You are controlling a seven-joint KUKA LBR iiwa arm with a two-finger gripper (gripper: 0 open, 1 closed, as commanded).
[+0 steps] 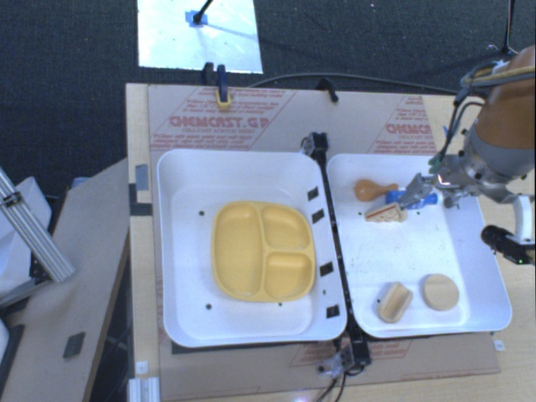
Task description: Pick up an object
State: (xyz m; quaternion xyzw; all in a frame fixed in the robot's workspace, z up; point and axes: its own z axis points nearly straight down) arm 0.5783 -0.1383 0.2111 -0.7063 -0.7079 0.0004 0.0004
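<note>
Dark carpet floor around wooden worktop (100,224); two shallow white bins side by side. Left white bin (180,182): yellow divided plastic plate (264,251) at centre. Right white bin (486,300), landmark: gripper (421,189) low over far part, finger state cannot tell. Wedge-shaped sandwich toy (385,214) just beside gripper; orange drumstick toy (373,190) beyond wedge. Tan bread-loaf toy (394,301) and round tan disc (440,292) at near edge.

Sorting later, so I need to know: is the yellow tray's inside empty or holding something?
Empty. The yellow tray lies flat in the left bin, and all three of its compartments show bare yellow.
</note>
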